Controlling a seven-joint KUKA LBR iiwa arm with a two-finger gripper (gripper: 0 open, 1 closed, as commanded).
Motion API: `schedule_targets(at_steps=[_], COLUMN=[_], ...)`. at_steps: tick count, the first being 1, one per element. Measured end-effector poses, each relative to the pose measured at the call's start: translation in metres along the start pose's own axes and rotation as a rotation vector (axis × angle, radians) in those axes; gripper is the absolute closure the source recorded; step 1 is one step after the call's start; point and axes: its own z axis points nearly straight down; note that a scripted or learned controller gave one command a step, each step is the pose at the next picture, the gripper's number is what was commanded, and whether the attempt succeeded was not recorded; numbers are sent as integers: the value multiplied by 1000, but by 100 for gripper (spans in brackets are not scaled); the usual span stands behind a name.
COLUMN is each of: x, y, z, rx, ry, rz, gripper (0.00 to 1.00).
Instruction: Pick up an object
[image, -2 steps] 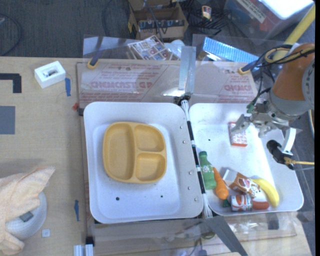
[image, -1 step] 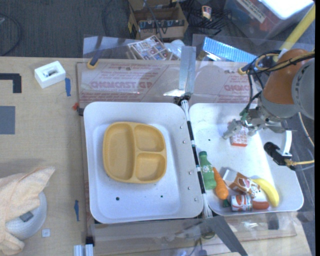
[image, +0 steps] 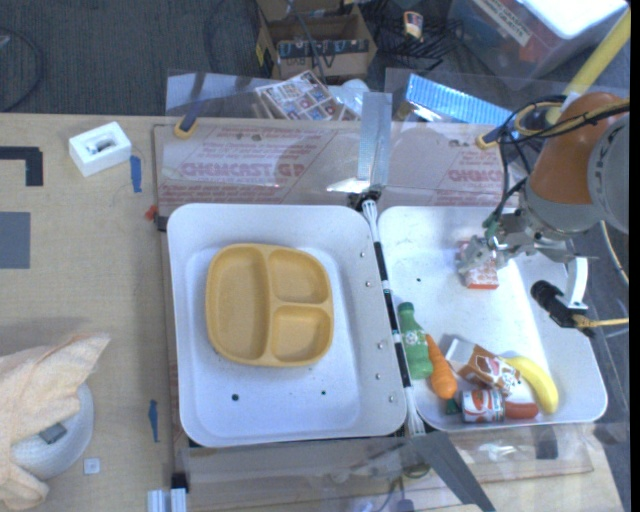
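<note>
My gripper (image: 496, 240) hangs over the back part of the right bin (image: 560, 330), coming in from the right under the orange band. A small grey and white packet with a red lower edge (image: 478, 266) sits directly below and to the left of the gripper, touching or nearly touching it. I cannot tell whether the packet is lifted or lying on the bin floor. At the front of the right bin lie a green bottle (image: 408, 338), a carrot (image: 440, 368), a banana (image: 536, 383), a red can (image: 484, 404) and a brown packet (image: 489, 367).
The left bin (image: 200, 400) holds a yellow divided plate (image: 268, 303). A white box (image: 100, 147) sits on the bench at the back left, and a beige cloth (image: 45, 375) at the front left. Clear plastic panels stand behind both bins.
</note>
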Motion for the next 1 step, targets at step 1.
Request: schedule_targets(at_steps=[1], x=[32], y=[30], z=[-82], rx=[2], ry=[0], rz=[-129], gripper=[100])
